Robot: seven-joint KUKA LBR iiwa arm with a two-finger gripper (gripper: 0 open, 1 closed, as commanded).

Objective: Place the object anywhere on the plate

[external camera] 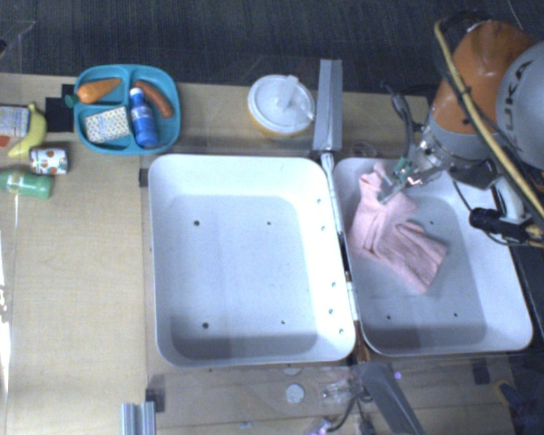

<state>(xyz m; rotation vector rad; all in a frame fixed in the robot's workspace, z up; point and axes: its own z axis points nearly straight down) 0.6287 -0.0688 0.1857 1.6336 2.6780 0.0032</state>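
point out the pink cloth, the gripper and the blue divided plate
pink cloth point(401, 243), camera view, middle of the crumpled fabric
gripper point(401, 178), camera view, at its fingertips over the cloth's upper edge
blue divided plate point(167, 87), camera view, right rim

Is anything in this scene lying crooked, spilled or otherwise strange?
The pink cloth in the right bin is crumpled, not flat: one corner is bunched upward by the gripper, the rest trails toward the bin's middle. Nothing looks spilled or broken.
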